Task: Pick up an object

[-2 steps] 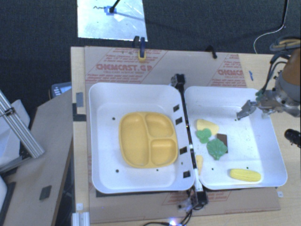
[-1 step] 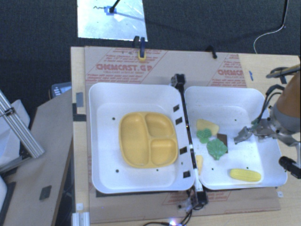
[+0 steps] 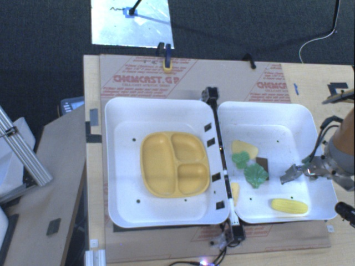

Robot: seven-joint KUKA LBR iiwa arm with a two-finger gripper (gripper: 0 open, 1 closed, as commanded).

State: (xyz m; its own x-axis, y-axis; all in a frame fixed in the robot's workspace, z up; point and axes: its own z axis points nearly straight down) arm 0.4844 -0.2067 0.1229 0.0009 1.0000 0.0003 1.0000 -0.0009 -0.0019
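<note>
The right bin holds several toy foods. A yellow corn cob lies near its front right. A large green leafy piece sits mid-bin beside a small brown block. A smaller green piece rests against a pale yellow wedge, and another yellow piece lies by the bin's left wall. My gripper reaches in from the right, low over the bin floor. It is right of the large green piece and above the corn in the image, with nothing visibly in it.
The left bin holds a yellow divided plate. A black hinge strip runs between the bins. The arm's wrist hangs over the right bin's right rim. A clamp stands at the board's back edge.
</note>
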